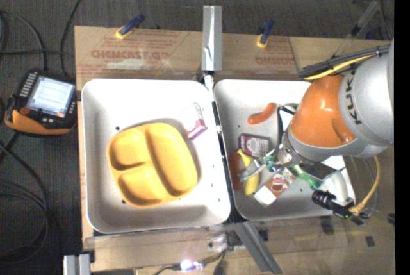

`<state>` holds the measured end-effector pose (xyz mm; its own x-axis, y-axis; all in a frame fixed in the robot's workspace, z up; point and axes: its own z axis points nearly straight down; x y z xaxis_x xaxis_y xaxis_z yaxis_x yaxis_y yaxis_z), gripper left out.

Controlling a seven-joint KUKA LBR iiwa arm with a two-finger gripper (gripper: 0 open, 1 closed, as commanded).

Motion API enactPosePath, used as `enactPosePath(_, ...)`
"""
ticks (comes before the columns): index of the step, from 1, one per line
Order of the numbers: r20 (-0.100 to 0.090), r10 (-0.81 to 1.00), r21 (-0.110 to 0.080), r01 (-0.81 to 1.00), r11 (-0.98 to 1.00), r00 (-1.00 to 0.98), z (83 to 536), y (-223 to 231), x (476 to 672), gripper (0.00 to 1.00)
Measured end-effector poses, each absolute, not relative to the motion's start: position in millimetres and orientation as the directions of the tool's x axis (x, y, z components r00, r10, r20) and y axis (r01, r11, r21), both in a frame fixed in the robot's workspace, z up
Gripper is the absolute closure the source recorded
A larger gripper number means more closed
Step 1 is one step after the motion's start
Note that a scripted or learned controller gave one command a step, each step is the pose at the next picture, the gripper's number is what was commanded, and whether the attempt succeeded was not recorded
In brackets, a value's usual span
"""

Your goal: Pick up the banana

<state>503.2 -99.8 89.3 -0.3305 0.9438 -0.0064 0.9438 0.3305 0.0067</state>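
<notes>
Camera view gives you the grey arm with its orange band (327, 116) over the right shallow white bin (240, 95); the left bin (96, 139) holds a yellow three-compartment plastic tray (152, 163). You'll find the gripper (272, 161) low amid clutter, its state hidden, just beside the small yellow banana (251, 184).

A brown bench (160, 49) bears two white bins, left bin (96, 139) and right bin (237, 97), side by side.
</notes>
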Motion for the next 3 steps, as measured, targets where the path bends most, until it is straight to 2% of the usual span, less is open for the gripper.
enactPosePath(1, -0.003, 0.943, 0.011, 0.943, 0.333, -0.333, 97.8, -97.5, 505.7, 1.0)
enactPosePath(2, -0.002, 0.982, -0.005, 0.982, 0.191, -0.191, 208.3, -88.8, 552.4, 1.0)
enactPosePath(3, -0.003, 0.959, -0.007, 0.959, 0.285, -0.285, 172.5, -106.1, 583.8, 1.0)
